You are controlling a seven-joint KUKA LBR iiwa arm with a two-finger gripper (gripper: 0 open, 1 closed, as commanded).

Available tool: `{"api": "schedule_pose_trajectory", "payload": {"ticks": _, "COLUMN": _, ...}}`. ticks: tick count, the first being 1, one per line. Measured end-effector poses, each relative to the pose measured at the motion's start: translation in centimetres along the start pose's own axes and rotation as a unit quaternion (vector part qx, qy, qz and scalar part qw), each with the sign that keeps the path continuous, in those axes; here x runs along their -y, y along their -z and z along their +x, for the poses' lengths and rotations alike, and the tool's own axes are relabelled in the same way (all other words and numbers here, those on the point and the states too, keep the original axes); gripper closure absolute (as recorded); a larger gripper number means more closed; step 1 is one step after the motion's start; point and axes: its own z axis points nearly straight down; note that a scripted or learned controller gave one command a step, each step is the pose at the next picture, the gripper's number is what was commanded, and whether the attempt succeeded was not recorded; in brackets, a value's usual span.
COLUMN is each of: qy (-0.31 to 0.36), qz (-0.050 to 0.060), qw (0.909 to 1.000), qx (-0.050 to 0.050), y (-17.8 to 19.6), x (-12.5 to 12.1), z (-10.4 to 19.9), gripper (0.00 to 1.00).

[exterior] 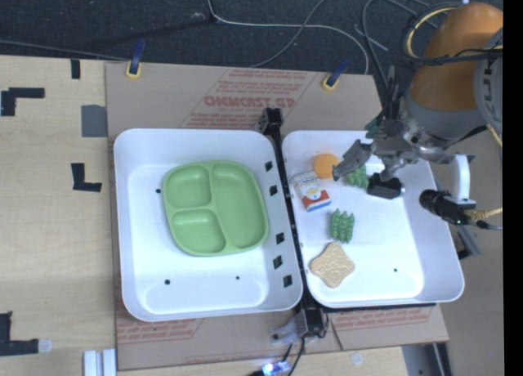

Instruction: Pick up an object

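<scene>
- Camera view: my gripper (370, 168) hangs spread over the right bin (425, 272), a green toy (355, 176) between its fingers (not visibly pinched), beside the orange ball (325, 164).
- I judge this the grasp step; next: close squarely, then lift.

My grey KUKA arm with its orange band (458, 39) comes in from the right side of the camera view, the orange segment sitting high at the upper right and the grey wrist dropping down and leftward from it. The two-finger end effector (372, 172) hangs low at the end of the wrist, tilted toward the left. I can see its two dark fingers (355, 157) spread apart, one reaching out to the left and the other lower and to the right, with a clear gap between them. Nothing sits between the fingers. Thin cables loop off the wrist housing.
</scene>
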Motion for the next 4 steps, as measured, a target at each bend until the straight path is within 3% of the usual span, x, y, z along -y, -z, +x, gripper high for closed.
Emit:
{"api": "schedule_pose_trajectory", "payload": {"ticks": 1, "qy": 0.001, "qz": -0.005, "qw": 1.0000, "qx": 0.001, "y": 0.6, "x": -0.2, "z": 0.0, "gripper": 0.00}}
{"api": "schedule_pose_trajectory", "payload": {"ticks": 4, "qy": 0.001, "qz": -0.003, "qw": 1.0000, "qx": 0.001, "y": -14.7, "x": -0.2, "z": 0.2, "gripper": 0.00}}
